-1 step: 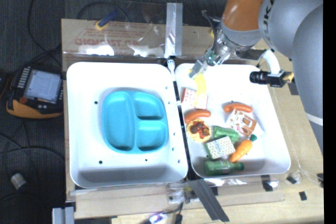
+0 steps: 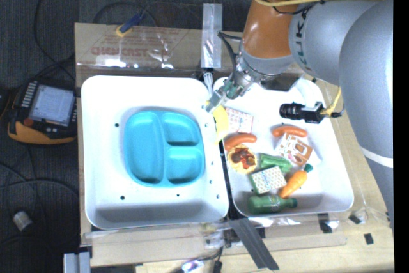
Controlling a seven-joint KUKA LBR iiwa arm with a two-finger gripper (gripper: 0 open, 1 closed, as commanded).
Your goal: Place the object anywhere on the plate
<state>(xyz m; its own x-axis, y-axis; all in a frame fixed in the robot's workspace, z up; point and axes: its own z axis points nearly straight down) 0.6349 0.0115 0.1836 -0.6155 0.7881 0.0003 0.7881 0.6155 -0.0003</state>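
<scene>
The large grey arm with its orange band (image 2: 332, 29) ran off the right and top edges of the frame and hid the upper right corner of the right shallow white bin (image 2: 342, 192). The small two-finger gripper (image 2: 217, 101), at centre frame, was too small and blurred to read. The green cucumber-shaped toy (image 2: 271, 203) lay partly under the checkered block (image 2: 267, 179)

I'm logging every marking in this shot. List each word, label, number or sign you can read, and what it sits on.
"KU", cut off, in dark letters on the grey arm.
Red print on the clear bag behind the bins: too blurred to read.
Handheld pendant screen: too small to read.
Small food packets in the right bin: print illegible.
</scene>
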